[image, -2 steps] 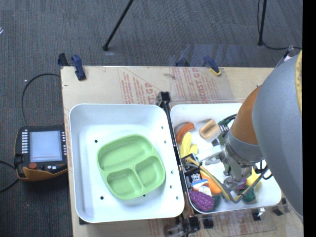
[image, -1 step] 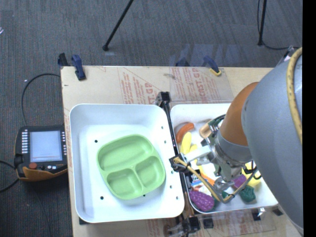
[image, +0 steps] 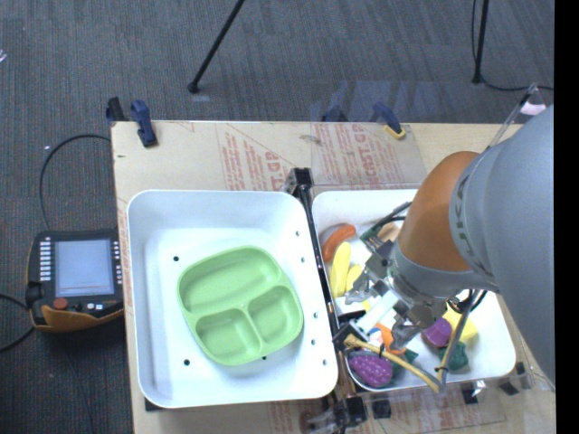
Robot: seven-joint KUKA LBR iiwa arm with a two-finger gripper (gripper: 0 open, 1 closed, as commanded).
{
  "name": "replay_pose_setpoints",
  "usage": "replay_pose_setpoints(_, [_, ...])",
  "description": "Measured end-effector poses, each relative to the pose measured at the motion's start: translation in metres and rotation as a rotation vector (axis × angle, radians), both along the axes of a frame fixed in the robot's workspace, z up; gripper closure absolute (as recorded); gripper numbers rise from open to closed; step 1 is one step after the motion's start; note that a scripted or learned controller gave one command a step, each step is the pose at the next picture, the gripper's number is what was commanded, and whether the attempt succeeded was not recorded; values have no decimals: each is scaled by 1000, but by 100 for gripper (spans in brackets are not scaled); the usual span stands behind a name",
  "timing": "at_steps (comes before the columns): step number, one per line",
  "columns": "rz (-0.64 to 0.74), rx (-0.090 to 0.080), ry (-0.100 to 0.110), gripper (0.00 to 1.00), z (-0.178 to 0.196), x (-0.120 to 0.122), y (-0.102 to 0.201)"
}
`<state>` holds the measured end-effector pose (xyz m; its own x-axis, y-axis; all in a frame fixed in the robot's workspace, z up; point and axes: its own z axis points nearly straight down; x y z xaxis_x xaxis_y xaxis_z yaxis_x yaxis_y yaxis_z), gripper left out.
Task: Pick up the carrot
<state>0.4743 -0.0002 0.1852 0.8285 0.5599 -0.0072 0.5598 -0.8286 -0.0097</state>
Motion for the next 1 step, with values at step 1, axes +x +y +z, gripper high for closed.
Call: replay_pose_setpoints(1, [165, -1, -1, 0, -77, 14, -85])
